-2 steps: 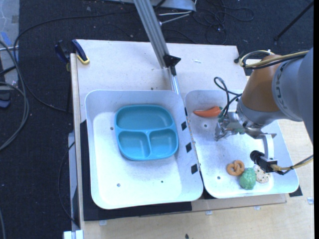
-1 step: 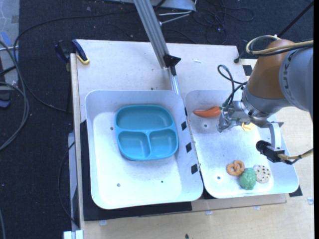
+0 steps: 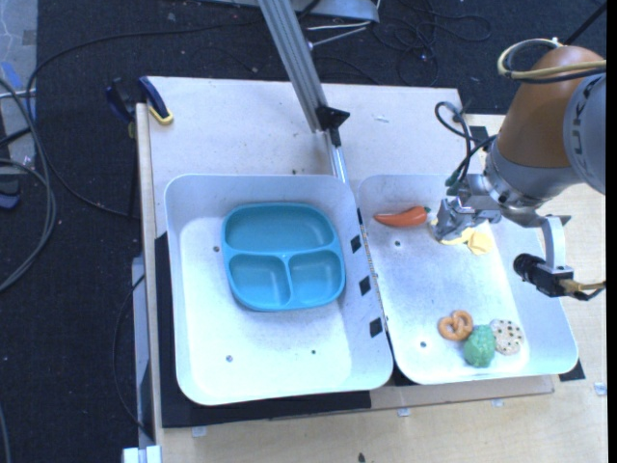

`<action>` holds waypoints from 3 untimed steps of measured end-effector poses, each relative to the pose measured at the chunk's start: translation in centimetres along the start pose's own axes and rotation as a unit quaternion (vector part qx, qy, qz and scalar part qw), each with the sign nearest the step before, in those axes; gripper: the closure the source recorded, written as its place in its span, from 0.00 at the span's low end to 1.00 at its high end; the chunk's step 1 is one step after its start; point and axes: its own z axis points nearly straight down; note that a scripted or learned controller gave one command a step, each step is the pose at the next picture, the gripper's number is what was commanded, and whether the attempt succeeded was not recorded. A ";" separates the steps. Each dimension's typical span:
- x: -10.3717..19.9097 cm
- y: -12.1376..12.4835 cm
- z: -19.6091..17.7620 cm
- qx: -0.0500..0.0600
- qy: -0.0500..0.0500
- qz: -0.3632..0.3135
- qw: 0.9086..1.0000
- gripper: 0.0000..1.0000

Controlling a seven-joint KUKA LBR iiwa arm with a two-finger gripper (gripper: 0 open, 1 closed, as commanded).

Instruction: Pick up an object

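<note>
In the right bin point(image 3: 525, 302), my gripper point(image 3: 451, 223) hangs low near the far edge, reaching in from the right. A yellow object point(image 3: 478, 242) lies right under and beside it, partly covered by the gripper. An orange carrot-like piece point(image 3: 401, 217) lies just to the gripper's left. Near the bin's front corner sit a pretzel point(image 3: 455, 326), a green lump point(image 3: 479, 347) and a speckled cookie point(image 3: 506, 336).
The left bin point(image 3: 193, 345) holds a blue divided tray point(image 3: 284, 256). A slanted metal pole point(image 3: 294, 51) rises from the bench behind the bins. A blue and yellow clamp point(image 3: 152, 100) sits at the bench's far left corner.
</note>
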 end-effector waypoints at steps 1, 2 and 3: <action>4.9 -1.2 -1.6 0.002 0.001 -0.001 1.000 1.00; 10.4 -2.2 -2.9 0.002 0.001 -0.002 1.000 1.00; 15.2 -3.4 -2.0 0.002 0.001 -0.002 1.000 1.00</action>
